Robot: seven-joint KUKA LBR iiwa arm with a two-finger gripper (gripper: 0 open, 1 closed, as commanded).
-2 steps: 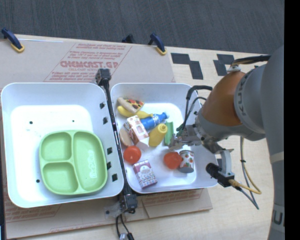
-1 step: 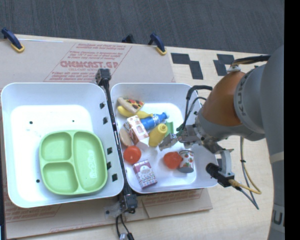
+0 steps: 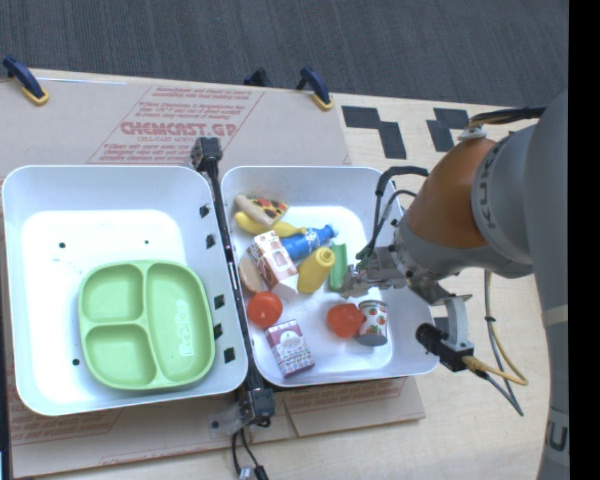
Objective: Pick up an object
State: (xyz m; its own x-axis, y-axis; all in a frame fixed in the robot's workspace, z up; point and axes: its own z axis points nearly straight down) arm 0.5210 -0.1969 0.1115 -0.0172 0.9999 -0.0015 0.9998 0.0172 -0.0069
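The right bin [image 3: 380, 183] holds a jumble of toy groceries: a blue bottle [image 3: 311, 240], a yellow piece [image 3: 315, 271], a green piece [image 3: 337, 265], a red ball [image 3: 344, 319], a small can [image 3: 373, 324], a red tomato [image 3: 264, 309], a red box [image 3: 290, 347] and a small carton [image 3: 274, 258]. My gripper [image 3: 362, 276] reaches down from the right into this bin. It sits just right of the green piece and above the red ball and can. The wrist hides its tip.
The left bin [image 3: 40, 208] holds a green divided tray [image 3: 145, 325]. A yellow hot-dog toy [image 3: 260, 211] lies at the back of the right bin. Black clips [image 3: 208, 153] run along the wall between the bins. The arm's grey and orange body [image 3: 460, 208] overhangs the right bin's right rim.
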